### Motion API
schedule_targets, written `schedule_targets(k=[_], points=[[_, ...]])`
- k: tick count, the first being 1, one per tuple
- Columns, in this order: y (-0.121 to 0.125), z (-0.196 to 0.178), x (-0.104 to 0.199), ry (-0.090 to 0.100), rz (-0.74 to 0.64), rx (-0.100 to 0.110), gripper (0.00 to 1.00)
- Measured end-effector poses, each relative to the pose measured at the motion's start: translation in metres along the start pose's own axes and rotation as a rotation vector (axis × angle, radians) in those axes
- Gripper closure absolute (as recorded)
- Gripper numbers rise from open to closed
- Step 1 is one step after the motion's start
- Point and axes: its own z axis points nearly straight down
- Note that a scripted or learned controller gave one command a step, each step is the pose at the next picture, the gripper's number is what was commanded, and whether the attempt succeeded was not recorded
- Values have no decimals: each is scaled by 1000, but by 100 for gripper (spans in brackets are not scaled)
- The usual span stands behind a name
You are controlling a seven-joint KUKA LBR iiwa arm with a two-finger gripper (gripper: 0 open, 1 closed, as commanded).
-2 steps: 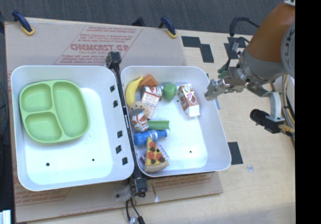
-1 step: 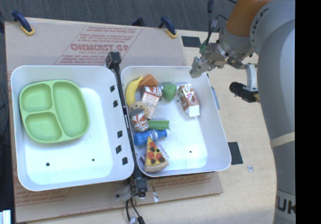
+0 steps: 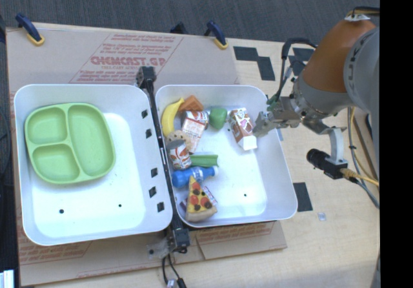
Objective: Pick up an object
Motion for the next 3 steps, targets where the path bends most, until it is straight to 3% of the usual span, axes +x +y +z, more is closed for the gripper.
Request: schedule_targets(k=[1, 2, 3], points=[[-86, 16, 0, 0, -1, 1, 100], [-85, -76, 5, -2, -1, -6, 100], [-86, 20, 20, 1, -1, 1, 100]])
